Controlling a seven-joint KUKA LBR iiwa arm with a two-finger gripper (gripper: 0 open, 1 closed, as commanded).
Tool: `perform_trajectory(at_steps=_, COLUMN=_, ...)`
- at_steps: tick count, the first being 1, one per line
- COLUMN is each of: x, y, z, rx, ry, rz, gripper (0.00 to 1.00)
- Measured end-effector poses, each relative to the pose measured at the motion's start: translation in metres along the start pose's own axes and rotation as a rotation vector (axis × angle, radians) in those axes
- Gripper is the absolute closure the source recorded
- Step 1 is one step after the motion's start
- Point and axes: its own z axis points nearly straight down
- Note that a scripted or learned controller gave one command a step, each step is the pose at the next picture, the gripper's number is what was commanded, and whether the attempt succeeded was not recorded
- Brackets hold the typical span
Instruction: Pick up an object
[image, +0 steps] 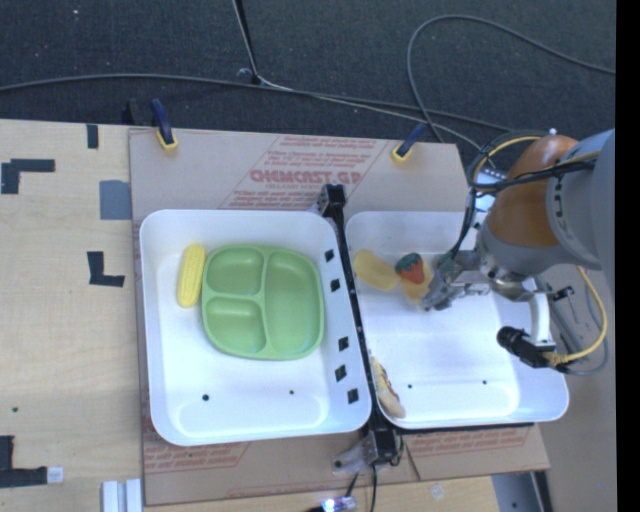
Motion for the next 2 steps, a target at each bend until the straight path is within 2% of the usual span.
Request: perform_trajectory(at_steps=2, x=-0.003, y=0.007, z=-0.086, rx=-0.007, ry=-0.001, rz=0.001, gripper=1.0)
